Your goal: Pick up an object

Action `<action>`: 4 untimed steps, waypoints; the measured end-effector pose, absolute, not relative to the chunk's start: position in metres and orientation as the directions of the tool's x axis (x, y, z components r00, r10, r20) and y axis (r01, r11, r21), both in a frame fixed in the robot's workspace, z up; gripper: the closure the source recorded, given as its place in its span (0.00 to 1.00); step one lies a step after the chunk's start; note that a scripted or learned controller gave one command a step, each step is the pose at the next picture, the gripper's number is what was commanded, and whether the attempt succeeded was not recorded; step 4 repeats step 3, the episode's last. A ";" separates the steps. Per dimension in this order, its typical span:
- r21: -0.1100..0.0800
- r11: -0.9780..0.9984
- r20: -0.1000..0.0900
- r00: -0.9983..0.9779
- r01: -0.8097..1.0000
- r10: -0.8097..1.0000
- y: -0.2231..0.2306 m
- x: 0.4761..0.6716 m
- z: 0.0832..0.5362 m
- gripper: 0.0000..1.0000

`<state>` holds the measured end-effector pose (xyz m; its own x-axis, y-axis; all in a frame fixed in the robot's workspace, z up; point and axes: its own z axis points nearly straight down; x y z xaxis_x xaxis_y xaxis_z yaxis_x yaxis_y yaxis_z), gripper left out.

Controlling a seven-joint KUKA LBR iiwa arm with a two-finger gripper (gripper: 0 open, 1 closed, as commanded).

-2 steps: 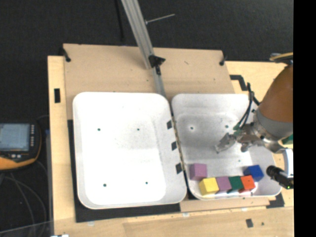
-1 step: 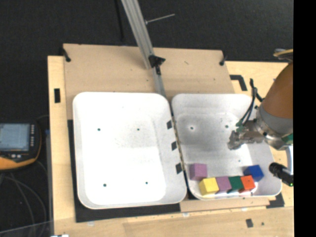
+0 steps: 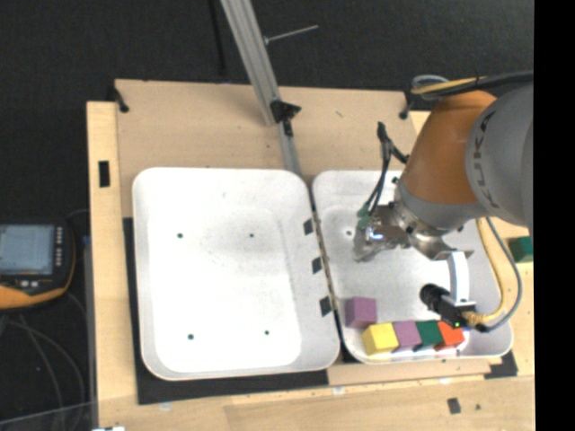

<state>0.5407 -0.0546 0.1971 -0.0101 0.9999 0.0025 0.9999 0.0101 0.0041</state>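
Overhead cam: grey arm w/ orange band reaching from right over right bin [image 3: 337, 196]. Gripper [image 3: 367, 241] low above bin's upper-left area; fingers' state impossible to tell. Purple block [image 3: 360, 311] alone below gripper. Along near wall: yellow block [image 3: 380, 338], lilac block [image 3: 407, 333], green block [image 3: 428, 333], orange block [image 3: 448, 336]. Left bin [image 3: 153, 241] alongside.
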 end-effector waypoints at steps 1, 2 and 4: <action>0.002 0.009 0.003 -0.009 1.000 1.000 0.026 0.544 0.196 1.00; 0.009 0.008 0.002 -0.008 1.000 1.000 0.092 0.557 0.307 1.00; -0.001 0.008 -0.001 -0.008 1.000 1.000 0.089 0.555 0.303 0.00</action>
